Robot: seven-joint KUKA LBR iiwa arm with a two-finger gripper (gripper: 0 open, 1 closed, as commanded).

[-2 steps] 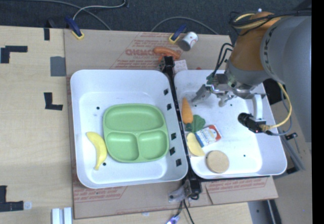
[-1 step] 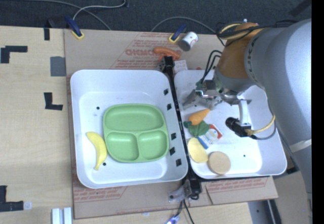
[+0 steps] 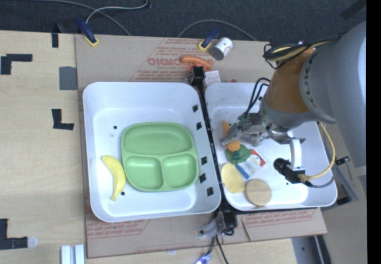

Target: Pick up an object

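Observation:
My gripper [image 3: 235, 133] is low in the right bin [image 3: 315, 197], near its left wall, just above a small pile of toy food. The pile holds an orange and green piece [image 3: 234, 149], a blue and white packet [image 3: 250, 163], a yellow round piece [image 3: 233, 178] and a tan disc [image 3: 258, 192]. A small orange piece [image 3: 225, 127] lies beside the fingers. The wrist and the grey arm hide the fingertips.
The left bin [image 3: 98, 102] holds a green divided plate [image 3: 159, 156] and a yellow banana [image 3: 115, 176] at its left side. A black clamp strip [image 3: 205, 132] runs between the bins. An orange handled tool [image 3: 196, 61] and a small metal cup [image 3: 220, 48] lie behind them.

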